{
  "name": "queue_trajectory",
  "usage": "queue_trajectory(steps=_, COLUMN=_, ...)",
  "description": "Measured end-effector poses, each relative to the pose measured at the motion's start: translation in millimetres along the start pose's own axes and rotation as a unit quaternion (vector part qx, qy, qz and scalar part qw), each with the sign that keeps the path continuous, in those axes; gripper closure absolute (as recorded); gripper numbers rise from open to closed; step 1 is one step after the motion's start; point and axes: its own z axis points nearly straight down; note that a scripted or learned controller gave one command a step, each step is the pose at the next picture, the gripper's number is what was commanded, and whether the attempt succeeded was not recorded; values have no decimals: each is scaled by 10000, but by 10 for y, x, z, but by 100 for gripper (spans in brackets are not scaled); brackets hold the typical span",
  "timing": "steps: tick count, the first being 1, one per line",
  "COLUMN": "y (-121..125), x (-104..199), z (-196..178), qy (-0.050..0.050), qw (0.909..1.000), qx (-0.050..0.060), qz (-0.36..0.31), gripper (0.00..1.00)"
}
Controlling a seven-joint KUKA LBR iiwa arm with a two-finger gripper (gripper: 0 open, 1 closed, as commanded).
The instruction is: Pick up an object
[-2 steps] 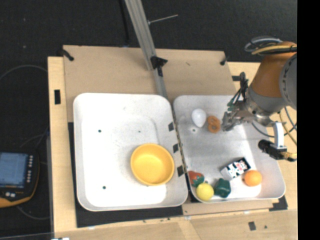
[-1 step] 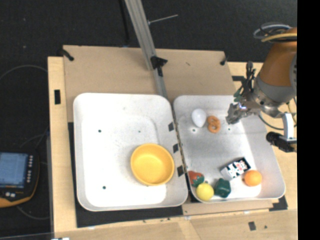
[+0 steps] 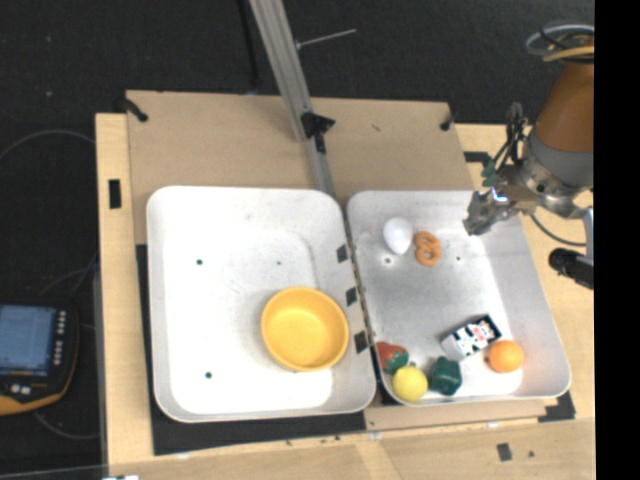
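The gripper (image 3: 480,215) hangs over the right bin's (image 3: 520,298) far right edge; I cannot tell how it is set. The nearest things, a white egg (image 3: 398,234) and a brown pretzel (image 3: 427,248), lie apart near the far edge. Best to centre over one and descend straight.

Grey arm (image 3: 560,158), orange band, cables, small metallic end effector (image 3: 483,211).

The arm (image 3: 565,128) is cut off at the right edge. The gripper (image 3: 482,213) is too small to tell how its jaws stand.
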Motion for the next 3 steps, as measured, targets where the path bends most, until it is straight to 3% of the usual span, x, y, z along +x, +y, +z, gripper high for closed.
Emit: queue_trajectory(steps=3, y=260, x=1568, z=-146, qy=13, qw=10000, qx=10, qz=-18, gripper=100)
